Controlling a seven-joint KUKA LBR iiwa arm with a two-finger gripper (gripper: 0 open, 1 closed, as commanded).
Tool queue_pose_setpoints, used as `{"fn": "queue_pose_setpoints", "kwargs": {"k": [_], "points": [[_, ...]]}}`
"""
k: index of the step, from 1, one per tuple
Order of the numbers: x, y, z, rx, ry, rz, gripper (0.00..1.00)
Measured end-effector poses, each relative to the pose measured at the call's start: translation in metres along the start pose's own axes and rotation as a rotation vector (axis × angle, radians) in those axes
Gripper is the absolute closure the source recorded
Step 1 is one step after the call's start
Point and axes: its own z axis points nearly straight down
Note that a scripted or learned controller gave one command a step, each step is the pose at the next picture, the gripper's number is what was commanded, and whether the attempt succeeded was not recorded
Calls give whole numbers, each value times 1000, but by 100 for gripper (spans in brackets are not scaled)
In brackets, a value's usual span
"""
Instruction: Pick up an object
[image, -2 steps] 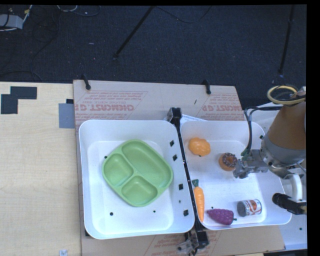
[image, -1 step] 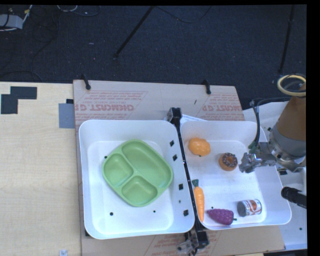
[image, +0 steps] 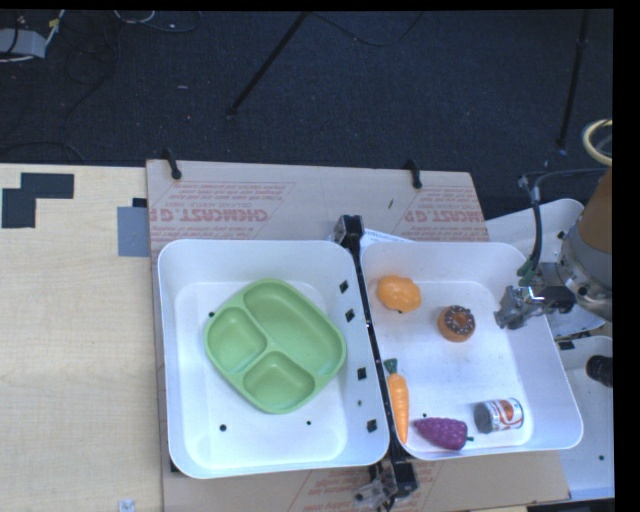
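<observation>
White plastic bins lie side by side, and I take the right bin (image: 470, 265) as my landmark. My pincer (image: 512, 308) hangs over its right rim; how far it is open I cannot tell, and I see nothing in it. Probably I am placed here to come down on the donut (image: 457, 323), the nearest thing, toward the bin's middle. Beyond it lies an orange (image: 399, 293). Along the front wall lie a carrot (image: 398, 401), purple grapes (image: 441, 432) and a can (image: 499, 415). Nothing blocks the donut.
</observation>
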Motion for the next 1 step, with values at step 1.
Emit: {"fn": "queue_pose_setpoints", "kwargs": {"k": [1], "points": [[49, 0, 5, 7, 4, -3, 100]]}}
